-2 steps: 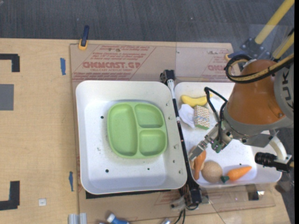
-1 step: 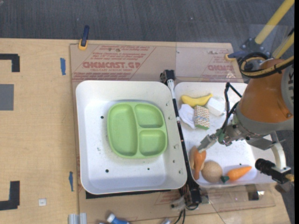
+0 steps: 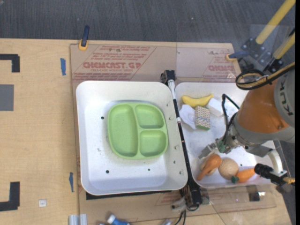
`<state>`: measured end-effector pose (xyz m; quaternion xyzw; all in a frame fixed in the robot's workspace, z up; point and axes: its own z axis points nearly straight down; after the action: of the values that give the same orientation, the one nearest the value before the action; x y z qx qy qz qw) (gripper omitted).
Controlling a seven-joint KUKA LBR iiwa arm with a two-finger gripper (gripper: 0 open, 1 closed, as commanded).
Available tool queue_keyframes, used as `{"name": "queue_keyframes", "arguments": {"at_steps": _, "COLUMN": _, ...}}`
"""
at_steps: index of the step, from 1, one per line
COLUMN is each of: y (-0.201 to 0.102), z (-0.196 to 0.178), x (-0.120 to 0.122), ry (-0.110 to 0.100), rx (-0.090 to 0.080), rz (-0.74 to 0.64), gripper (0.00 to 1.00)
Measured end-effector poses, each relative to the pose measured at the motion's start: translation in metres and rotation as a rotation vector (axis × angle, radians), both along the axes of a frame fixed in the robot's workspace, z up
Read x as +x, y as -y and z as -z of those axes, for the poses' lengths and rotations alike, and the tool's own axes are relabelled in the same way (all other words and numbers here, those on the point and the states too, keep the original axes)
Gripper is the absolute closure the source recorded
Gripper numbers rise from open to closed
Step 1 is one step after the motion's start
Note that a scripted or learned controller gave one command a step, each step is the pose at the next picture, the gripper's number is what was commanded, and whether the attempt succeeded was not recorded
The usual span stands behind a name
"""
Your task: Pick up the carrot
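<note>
Gripper [image 3: 216, 147] hanging over the right bin [image 3: 213, 179], fingers standing apart with nothing between them.

The carrot [image 3: 208, 166] is lying in that bin just below the fingers, beside a potato [image 3: 228, 168]; a banana [image 3: 197, 100] is resting near the bin's far wall, while a green divided plate [image 3: 137, 130] is sitting in the left bin [image 3: 91, 139].

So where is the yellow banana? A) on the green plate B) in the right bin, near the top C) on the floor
B: the banana lies at the top of the right bin, while the green plate sits in the left bin.
</note>
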<state>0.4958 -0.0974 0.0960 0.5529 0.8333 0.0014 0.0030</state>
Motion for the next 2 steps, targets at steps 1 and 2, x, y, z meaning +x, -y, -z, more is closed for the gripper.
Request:
{"name": "queue_keyframes", "arguments": {"at_steps": 1, "y": 0.0, "z": -0.007, "x": 0.0, "ry": 0.0, "rx": -0.001, "rz": 0.002, "gripper": 1.0}}
{"name": "queue_keyframes", "arguments": {"at_steps": 2, "y": -0.03, "z": -0.091, "x": -0.014, "ry": 0.005, "rx": -0.004, "rz": -0.379, "gripper": 1.0}}
